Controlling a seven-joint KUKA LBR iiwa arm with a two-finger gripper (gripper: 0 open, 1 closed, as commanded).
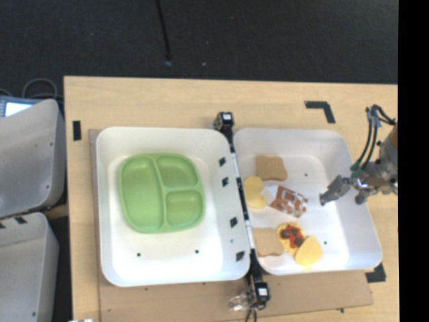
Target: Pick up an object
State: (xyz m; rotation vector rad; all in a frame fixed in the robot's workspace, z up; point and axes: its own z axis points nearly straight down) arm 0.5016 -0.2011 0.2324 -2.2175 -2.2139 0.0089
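- Claw [343, 192] is seen at the right side of the right bin [348, 243], above its floor; whether it is released or clenched cannot be told, and nothing is seen grasped.
- Left bin [107, 247] is occupied by a green divided plate [162, 192], with bare white floor all round it.
- Near the divider are clustered a toast slice [271, 168], a second brown slice [267, 241], a wrapped packet [288, 200], a pale yellow piece [253, 192], a red-topped piece [291, 234] and a yellow round piece [309, 251].
- Open floor is left between packet and claw.
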